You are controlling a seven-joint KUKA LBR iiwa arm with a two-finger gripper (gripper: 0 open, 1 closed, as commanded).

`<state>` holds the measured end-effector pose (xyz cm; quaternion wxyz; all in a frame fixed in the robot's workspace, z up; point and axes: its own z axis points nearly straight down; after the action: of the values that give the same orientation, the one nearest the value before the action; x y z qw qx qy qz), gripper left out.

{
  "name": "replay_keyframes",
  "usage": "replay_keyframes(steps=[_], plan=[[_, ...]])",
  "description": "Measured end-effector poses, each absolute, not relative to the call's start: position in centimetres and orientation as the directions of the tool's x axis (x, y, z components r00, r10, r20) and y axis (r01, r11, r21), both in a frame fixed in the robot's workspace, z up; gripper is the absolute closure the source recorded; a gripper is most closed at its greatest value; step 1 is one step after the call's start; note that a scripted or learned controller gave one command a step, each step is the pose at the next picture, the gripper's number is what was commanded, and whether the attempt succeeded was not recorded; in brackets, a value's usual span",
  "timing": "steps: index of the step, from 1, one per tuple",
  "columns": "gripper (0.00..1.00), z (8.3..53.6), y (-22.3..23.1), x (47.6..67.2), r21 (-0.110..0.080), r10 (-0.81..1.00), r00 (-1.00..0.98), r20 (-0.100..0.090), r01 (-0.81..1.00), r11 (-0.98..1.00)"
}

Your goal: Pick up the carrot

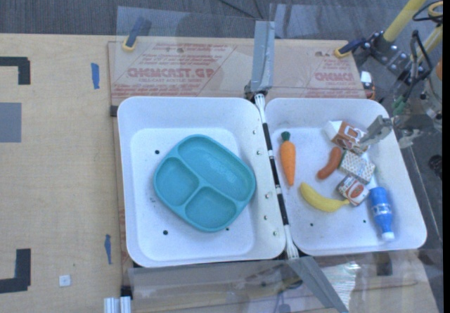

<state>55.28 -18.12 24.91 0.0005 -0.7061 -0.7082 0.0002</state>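
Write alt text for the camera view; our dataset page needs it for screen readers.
An orange carrot lies by the left wall of the right bin, with a banana, sausage, cartons and blue bottle. The left bin holds a teal plate.

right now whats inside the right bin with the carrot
The right bin holds the carrot, a banana, a sausage, small cartons and a blue bottle. Anything under the cartons is covered.

An orange toy carrot with a green top lies lengthwise near the left wall of the right shallow white bin, with a yellow toy banana, a blue bottle and small cartons to its right. The left shallow white bin holds a turquoise divided plastic plate. The grey end effector hangs over the right bin's upper right part, beside the cartons.
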Motion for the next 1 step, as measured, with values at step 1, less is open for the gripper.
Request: replay_keyframes(steps=[1], plan=[[0.0, 12.31, -13.22, 56.0, -0.001, 0.983, -0.181, 0.0, 0.983, 0.181]])
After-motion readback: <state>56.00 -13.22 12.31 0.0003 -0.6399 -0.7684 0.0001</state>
